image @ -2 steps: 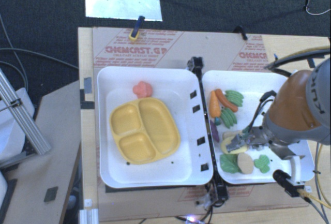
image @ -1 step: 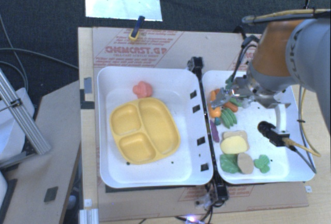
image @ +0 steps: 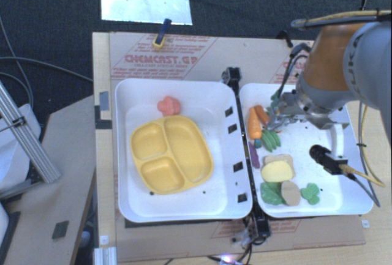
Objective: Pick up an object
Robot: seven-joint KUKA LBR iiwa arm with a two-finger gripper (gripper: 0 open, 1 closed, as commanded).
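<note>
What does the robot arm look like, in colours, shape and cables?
The arm is thick and rounded, grey, with a wide orange band above the wrist. Thin dark cables run beside that band toward the gripper, which is small, grey and metallic. A yellowish cable hangs along the arm's right side.

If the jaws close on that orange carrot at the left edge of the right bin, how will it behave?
The carrot looks like smooth moulded toy food, so probably stiff and light, perhaps slippery. Its long tapered shape may roll or pivot if pinched off-centre. It lies against the bin wall with green pieces touching, so a push could jam it.
</note>
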